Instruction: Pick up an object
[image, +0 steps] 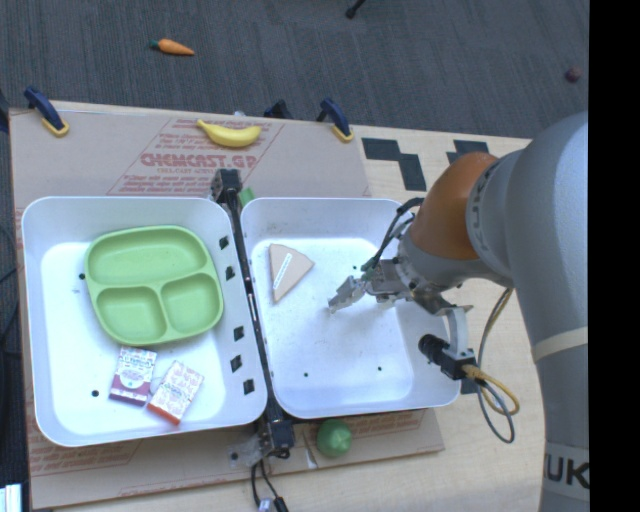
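Observation:
A tan wedge-shaped piece (287, 270) lies flat in the right bin (340, 395), near its back left corner. My gripper (345, 294) hangs low over the middle of that bin, a short way to the right of the wedge and apart from it. I see nothing held in it. The grey arm with its orange band (455, 205) reaches in over the bin's right wall.
The left bin (40, 330) holds a green divided plate (155, 282) and two small packets (134, 375) (177, 390) at its front. A banana (230, 131) lies on the cardboard behind the bins. A green ball (335, 437) sits in front of the right bin.

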